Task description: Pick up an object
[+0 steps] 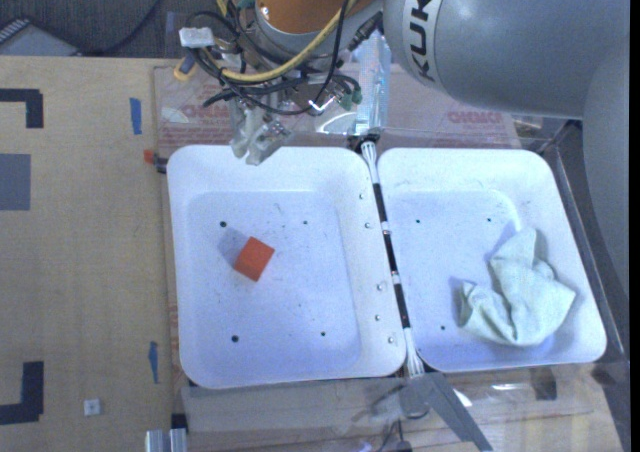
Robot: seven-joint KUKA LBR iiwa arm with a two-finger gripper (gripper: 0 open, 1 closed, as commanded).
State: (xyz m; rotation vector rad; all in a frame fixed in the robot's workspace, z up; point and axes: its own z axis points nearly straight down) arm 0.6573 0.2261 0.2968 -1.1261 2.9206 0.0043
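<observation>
With the gripper (256, 143) hanging over the far rim of the left bin (200, 340), its jaws slightly spread and pinching nothing, we should centre above the orange block (254, 259) mid-bin, then descend straight.

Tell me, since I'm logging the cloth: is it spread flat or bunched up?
Bunched up. The cloth sits in a crumpled heap with raised folds in the right bin, near its lower right corner.
</observation>
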